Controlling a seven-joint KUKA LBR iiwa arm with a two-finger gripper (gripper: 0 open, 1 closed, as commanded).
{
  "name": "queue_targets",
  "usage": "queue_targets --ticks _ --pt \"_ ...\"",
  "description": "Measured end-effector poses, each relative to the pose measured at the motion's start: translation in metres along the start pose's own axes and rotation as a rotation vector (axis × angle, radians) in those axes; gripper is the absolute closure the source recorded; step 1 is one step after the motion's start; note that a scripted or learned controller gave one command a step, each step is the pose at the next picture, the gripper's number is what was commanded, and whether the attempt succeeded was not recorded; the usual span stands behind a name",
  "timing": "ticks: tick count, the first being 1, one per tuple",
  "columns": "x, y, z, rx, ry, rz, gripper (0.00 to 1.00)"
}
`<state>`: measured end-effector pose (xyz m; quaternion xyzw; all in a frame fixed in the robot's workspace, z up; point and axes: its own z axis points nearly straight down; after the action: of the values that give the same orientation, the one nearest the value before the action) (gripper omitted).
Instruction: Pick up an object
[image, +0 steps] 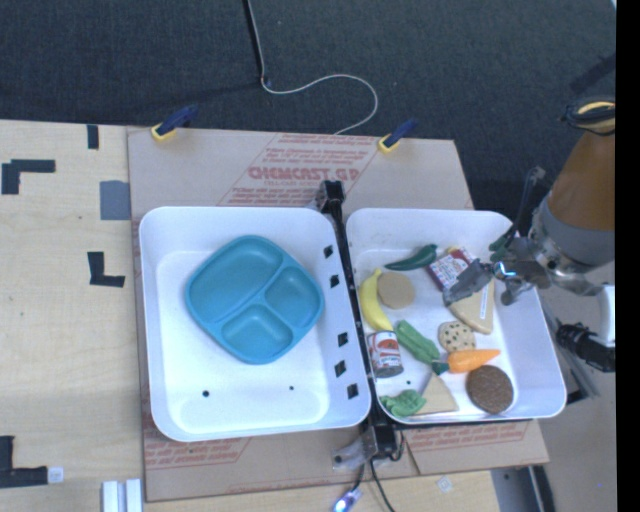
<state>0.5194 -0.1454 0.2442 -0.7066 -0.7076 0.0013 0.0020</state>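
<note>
grey arm's hand (487, 281) hovers with fingers spread, holding nothing, over the right bin (530, 395) near a cheese wedge (476, 312) and red packet (447, 268).

Two white bins: left bin (160, 330), right bin (530, 395). One blue divided plate (255, 298) in the left. Right bin, toy food: one banana (372, 302), one green chili (412, 260), one round tan biscuit (396, 290), one red packet (447, 268), one green pod (418, 341), one speckled cookie (455, 335), one carrot (471, 359), one brown patty (490, 388), one small can (386, 353), one leafy sandwich wedge (425, 400). Two clamps on the surface: one yellow (173, 122), one blue (397, 133).
</note>
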Motion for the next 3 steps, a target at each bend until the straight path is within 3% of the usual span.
queue_targets --ticks 1,2,3 --pt "0.062 -0.033 0.012 0.003 0.002 -0.004 0.0" --pt "0.059 -0.032 0.003 0.005 0.0 -0.002 1.0" --pt "0.145 -0.035 -0.028 -0.003 0.002 -0.01 1.0"
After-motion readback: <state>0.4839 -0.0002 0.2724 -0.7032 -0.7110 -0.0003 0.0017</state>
